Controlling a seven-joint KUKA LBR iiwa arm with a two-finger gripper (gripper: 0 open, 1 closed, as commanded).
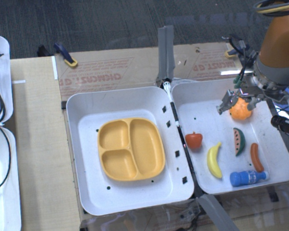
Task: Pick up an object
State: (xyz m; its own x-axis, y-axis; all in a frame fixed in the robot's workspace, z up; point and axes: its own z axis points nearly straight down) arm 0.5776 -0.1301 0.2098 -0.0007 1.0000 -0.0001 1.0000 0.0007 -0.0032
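My gripper [237,103] hangs over the far part of the right bin [200,97], right above an orange fruit [242,112]. Its dark fingers [224,104] spread to either side of the orange's top, open, and I cannot see them closing on it. The orange rests on the bin floor. Closer to the front lie a red tomato-like fruit [194,140], a banana [214,160], a watermelon slice [238,141], a brown sausage [256,157] and a blue bottle [247,177] on its side.
The left bin [86,144] holds a yellow divided plate [131,148]. A grey divider post [166,54] stands between the bins at the back. The arm's orange band [279,42] rises at the right edge.
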